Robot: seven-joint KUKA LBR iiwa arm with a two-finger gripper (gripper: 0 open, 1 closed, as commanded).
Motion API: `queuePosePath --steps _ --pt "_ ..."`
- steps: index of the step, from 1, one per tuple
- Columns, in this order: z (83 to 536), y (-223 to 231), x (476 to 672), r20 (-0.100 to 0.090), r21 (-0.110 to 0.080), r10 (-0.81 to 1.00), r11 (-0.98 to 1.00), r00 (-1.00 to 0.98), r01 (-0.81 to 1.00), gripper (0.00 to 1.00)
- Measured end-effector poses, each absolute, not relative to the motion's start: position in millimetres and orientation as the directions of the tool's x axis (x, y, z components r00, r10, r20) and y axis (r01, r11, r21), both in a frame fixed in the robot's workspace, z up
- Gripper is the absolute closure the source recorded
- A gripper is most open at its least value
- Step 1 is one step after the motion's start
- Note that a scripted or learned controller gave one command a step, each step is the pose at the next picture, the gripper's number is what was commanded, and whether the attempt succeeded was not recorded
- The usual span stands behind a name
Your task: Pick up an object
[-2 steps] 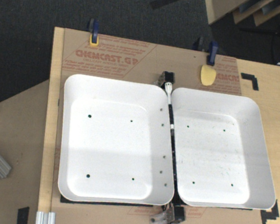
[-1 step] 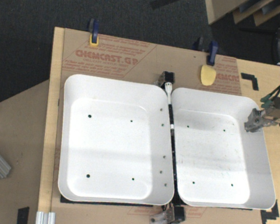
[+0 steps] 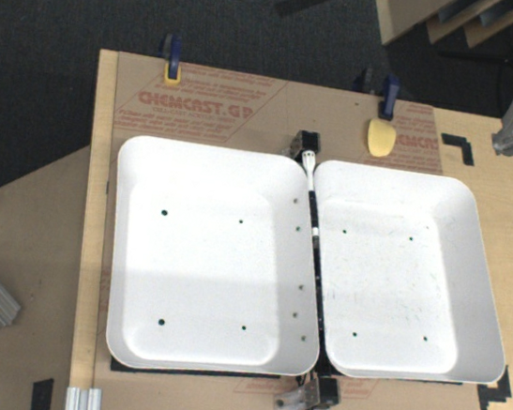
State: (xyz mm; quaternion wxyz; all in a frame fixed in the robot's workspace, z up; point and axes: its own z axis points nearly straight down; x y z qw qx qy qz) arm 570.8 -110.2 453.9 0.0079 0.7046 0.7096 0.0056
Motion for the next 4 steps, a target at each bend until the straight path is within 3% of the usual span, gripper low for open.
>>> queuePosePath --steps 1,2,4 --pt "371 -26 594.6 0.003 -0.008 1.0 0.009 -0.009 1.0 1.0" --pt "307 38 621.6 0.002 -0.006 1.0 0.006 -0.006 1.0 1.0" --pt "353 53 581.4 0.001 0.003 1.0 0.001 -0.001 1.0 1.0"
